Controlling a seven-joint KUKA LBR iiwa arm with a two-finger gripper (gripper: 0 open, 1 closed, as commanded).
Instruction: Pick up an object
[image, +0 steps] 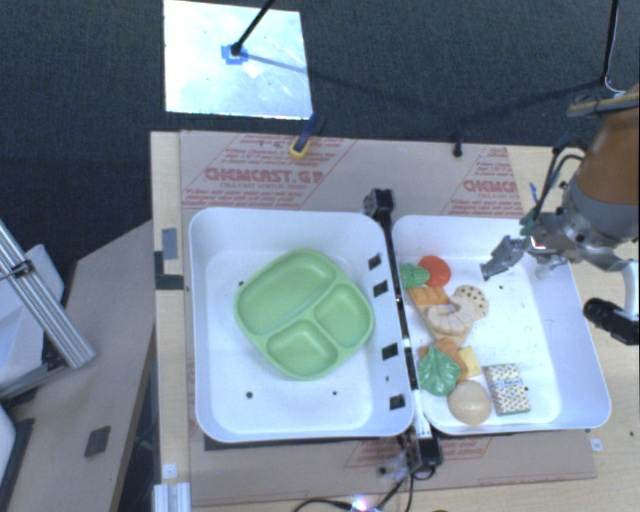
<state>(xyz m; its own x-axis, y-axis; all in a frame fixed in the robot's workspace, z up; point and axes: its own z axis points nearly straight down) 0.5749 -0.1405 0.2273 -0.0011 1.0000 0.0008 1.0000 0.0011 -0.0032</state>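
Note:
The right bin (560, 350) holds several toy foods along its left side: a red tomato (434, 268), an orange piece (427, 295), a speckled cookie (469, 298), a tan pastry (447, 321), a green leafy piece (437, 371), a cream egg shape (468, 402) and a small patterned box (507, 389). My gripper (502, 260) hangs over the back of this bin, to the right of the tomato and apart from every item. I see nothing held in it. The grey wrist with its orange band (612, 165) comes in from the right.
The left bin (215, 400) holds a light green divided plate (303, 313). A black divider with clips (393, 300) runs between the bins. The right half of the right bin's floor is bare. A black part (612, 320) of the arm overhangs that bin's right rim.

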